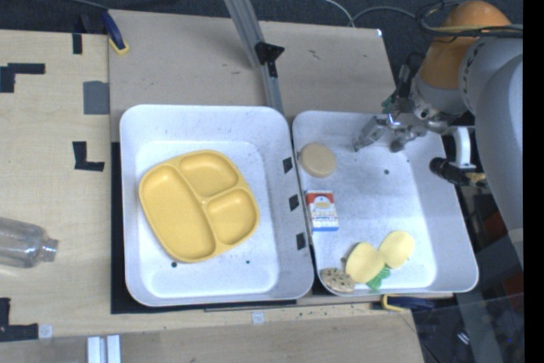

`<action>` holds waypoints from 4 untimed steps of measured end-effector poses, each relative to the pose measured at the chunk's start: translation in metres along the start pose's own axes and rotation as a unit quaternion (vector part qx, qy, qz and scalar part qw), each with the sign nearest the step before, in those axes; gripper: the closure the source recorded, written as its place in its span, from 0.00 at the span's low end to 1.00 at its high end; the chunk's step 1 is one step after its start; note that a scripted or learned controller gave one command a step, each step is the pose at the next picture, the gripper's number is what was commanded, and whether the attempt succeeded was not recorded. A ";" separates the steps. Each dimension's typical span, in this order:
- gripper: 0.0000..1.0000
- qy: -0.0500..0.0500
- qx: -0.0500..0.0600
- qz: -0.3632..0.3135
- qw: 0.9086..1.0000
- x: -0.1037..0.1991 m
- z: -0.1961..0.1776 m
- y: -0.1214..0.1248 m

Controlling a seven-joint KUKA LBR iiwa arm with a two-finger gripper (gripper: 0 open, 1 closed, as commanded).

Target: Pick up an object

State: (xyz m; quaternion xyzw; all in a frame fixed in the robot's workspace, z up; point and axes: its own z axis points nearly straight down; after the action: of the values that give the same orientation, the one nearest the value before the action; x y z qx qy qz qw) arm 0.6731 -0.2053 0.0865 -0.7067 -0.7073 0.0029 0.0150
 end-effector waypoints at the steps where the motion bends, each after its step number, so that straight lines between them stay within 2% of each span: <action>1: 0.00 -0.001 0.000 -0.001 1.000 0.000 0.000 0.000; 3: 0.00 -0.002 0.001 -0.001 1.000 0.000 0.000 0.000; 4: 0.00 0.000 0.006 0.001 1.000 0.000 0.000 0.003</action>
State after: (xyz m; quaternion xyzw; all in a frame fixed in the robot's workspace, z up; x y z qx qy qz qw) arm 0.6760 -0.2056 0.0860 -0.7071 -0.7068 0.0074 0.0192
